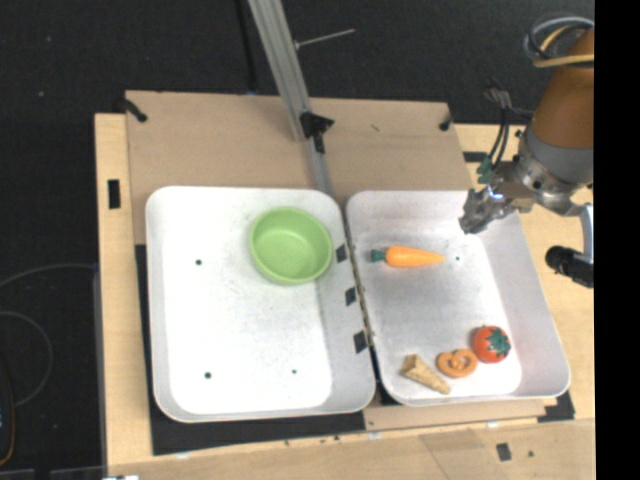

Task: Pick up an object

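An orange carrot [412, 258] with a green stem lies in the upper part of the right bin [520, 298]. Along that bin's front edge sit a red tomato [491, 344], an orange pretzel-shaped piece [458, 363] and a tan wedge [425, 373]. A green bowl [291, 246] stands upright in the left bin [200, 348], near its back right corner. My gripper [478, 213] hangs over the right bin's back right corner, to the right of the carrot and apart from it. Nothing shows between its fingertips.
A grey metal pole [285, 68] slants from the top of the view down to the gap between the bins. A brown board [250, 138] lies behind the bins. The bench edge runs along the front.
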{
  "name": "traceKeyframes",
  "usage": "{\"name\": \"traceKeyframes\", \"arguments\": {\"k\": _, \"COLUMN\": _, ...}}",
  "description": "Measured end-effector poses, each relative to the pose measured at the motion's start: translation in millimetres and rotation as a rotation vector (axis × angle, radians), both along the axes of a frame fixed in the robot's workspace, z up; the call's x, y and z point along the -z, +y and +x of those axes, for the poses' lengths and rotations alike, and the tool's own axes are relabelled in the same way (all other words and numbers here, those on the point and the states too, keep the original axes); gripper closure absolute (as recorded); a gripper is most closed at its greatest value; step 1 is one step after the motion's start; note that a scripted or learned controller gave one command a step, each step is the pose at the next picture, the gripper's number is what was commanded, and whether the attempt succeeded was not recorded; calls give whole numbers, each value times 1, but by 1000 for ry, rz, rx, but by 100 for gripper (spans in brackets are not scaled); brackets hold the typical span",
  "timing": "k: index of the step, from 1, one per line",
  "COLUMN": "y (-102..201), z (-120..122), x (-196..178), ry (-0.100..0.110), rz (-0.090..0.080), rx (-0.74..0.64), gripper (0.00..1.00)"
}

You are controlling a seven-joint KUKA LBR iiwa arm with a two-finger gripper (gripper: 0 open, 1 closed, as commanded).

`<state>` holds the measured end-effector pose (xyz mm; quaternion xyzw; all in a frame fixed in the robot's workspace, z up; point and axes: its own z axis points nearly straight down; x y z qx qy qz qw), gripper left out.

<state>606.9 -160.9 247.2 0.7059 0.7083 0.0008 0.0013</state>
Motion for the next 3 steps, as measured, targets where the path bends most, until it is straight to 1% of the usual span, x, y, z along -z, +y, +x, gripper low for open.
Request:
{"name": "traceKeyframes", "arguments": {"k": 1, "y": 54, "z": 8, "x": 8, "ry": 3, "rz": 0, "rx": 1, "gripper": 100}}
{"name": "traceKeyframes", "arguments": {"k": 2, "y": 112, "z": 5, "x": 14, "ry": 3, "rz": 1, "rx": -3, "gripper": 100}}
{"name": "traceKeyframes", "arguments": {"k": 3, "y": 164, "z": 16, "x": 3, "ry": 1, "rz": 3, "rx": -5, "gripper": 100}}
